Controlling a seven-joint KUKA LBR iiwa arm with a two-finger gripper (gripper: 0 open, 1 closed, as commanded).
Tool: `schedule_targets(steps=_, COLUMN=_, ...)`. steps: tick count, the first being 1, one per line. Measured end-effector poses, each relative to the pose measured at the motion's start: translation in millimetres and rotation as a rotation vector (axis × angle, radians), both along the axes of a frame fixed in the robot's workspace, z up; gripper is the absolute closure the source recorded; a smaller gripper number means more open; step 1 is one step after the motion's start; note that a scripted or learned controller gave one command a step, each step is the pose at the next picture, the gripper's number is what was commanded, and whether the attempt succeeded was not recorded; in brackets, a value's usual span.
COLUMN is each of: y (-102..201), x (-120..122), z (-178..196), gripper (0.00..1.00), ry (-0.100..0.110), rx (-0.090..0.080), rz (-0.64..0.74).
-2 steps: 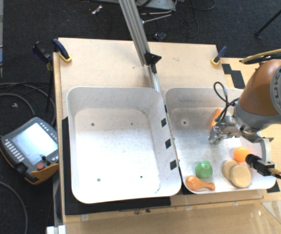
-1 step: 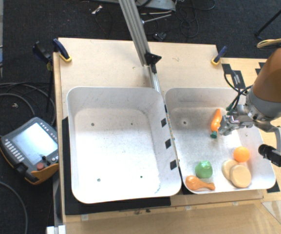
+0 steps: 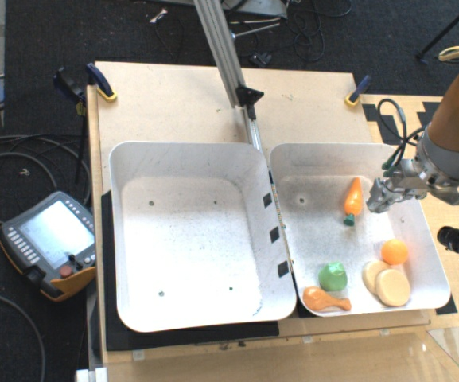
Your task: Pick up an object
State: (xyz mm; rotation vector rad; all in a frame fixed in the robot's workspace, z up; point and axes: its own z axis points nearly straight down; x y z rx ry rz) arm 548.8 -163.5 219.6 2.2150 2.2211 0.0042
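The gripper (image 3: 379, 198) hangs low over the right bin (image 3: 309, 169), reaching in from the right, its grey wrist trailing black cables back toward the orange band of the arm (image 3: 458, 122); whether it is spread or pressed together I cannot tell from this angle, the tips are too small and blurred; nothing shows clearly between them. Just beside it, on its left, lies the carrot (image 3: 353, 198), orange with a green stub at its lower end, tilted nearly upright on the bin floor, near the tips but touching or apart I cannot say. Further down the same bin: an orange ball (image 3: 394, 251) near the right wall; below it a pale bread-like piece (image 3: 387, 284); to the left a green round thing (image 3: 333, 276); and an orange drumstick-shaped piece (image 3: 324, 299) at the front rim. The left bin (image 3: 134, 165) sits alongside, edges touching; a teach pendant (image 3: 48, 243) rests on the floor to the far left.
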Motion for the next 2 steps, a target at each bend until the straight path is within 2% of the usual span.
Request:
schedule_targets(steps=1, y=1.0, x=-1.3, z=63.6, gripper=1.00, ry=-0.003, rx=-0.001, rz=0.001)
schedule_targets(steps=2, y=61.9, x=2.1, z=57.6, gripper=1.00, ry=0.006, rx=0.003, rz=0.006)
